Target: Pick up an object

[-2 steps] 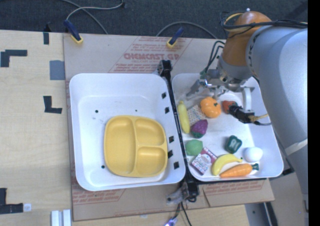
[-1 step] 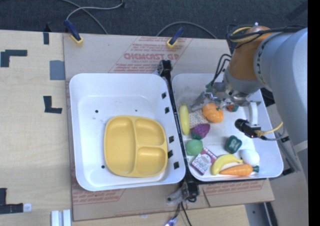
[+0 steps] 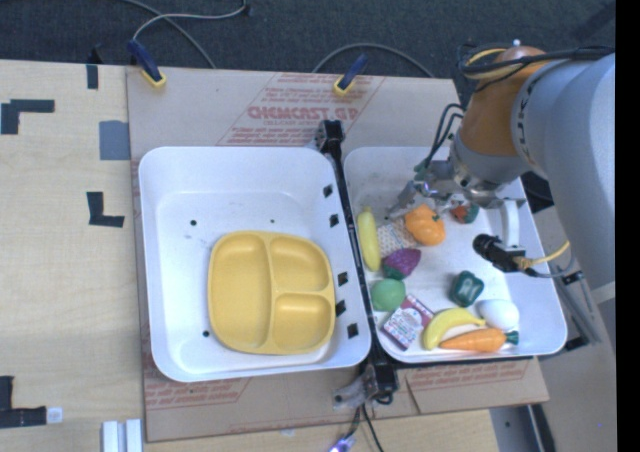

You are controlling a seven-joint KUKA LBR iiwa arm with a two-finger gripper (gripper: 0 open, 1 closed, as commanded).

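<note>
Cardboard-topped bench, 2 bins; claw (image 3: 432, 202) in right bin (image 3: 545, 325) just above orange fruit (image 3: 425, 227); can't tell claw's state.

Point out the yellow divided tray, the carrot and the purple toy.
yellow divided tray (image 3: 270, 292), camera view, on the ridge where its compartments meet.
carrot (image 3: 473, 341), camera view, middle of its orange body.
purple toy (image 3: 402, 262), camera view, centre of its top surface.

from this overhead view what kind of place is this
Most likely a robotics lab bench set up for grasping trials, not a kitchen. A grey arm reaches into a white bin of toy food such as a banana, cardboard under the bins is held by clamps, and cables trail behind.
</note>
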